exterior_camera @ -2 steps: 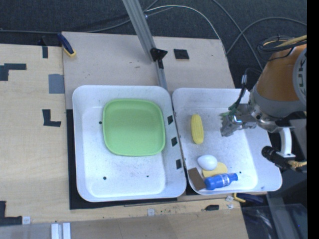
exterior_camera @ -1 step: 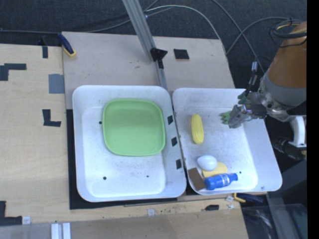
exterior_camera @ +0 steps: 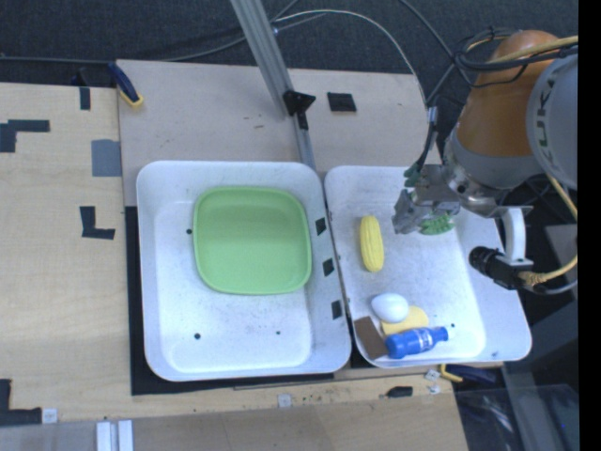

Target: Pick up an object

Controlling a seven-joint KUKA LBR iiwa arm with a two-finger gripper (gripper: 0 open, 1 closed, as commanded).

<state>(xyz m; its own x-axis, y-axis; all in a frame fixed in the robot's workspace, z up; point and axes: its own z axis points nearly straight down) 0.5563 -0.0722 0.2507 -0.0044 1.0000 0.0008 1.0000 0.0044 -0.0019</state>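
My gripper (exterior_camera: 420, 214) hangs low over the back part of the right bin (exterior_camera: 488, 294). A small green object (exterior_camera: 438, 225) peeks out from under its right side, mostly hidden by the gripper body; I cannot tell whether it is held. A yellow corn cob (exterior_camera: 372, 242) lies just left of the gripper, apart from it. Near the bin's front lie a white rounded object (exterior_camera: 389, 305), a yellow piece (exterior_camera: 409, 320) beside it and a blue bottle (exterior_camera: 416, 342) on its side.
A square green plate (exterior_camera: 252, 240) lies in the left bin (exterior_camera: 169, 280). A brown card (exterior_camera: 367, 338) rests at the right bin's front left corner. A slanted metal post (exterior_camera: 272, 54) rises behind the bins. Cables loop behind the arm.
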